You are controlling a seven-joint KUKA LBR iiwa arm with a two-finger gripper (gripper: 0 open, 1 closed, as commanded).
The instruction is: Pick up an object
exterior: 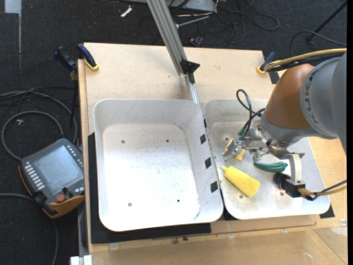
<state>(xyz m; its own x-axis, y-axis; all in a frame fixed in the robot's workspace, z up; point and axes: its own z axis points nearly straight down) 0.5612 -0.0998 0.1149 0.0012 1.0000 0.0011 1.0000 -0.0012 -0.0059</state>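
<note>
Yellow bottle (241, 180) lies in the right bin (265, 208) just below my gripper (234, 149) — its long axis runs from upper left to lower right, cap end nearest me. Whether my gripper is clenched or released I cannot tell — something small and yellowish sits at its tip.

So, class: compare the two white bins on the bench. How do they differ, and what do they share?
The left bin lies clear of the arm, while the gripper is down in the right bin. The right bin holds a yellow bottle and a green tool; the left bin's floor shows just dark specks. Both are shallow, white and round-cornered, side by side.
</note>
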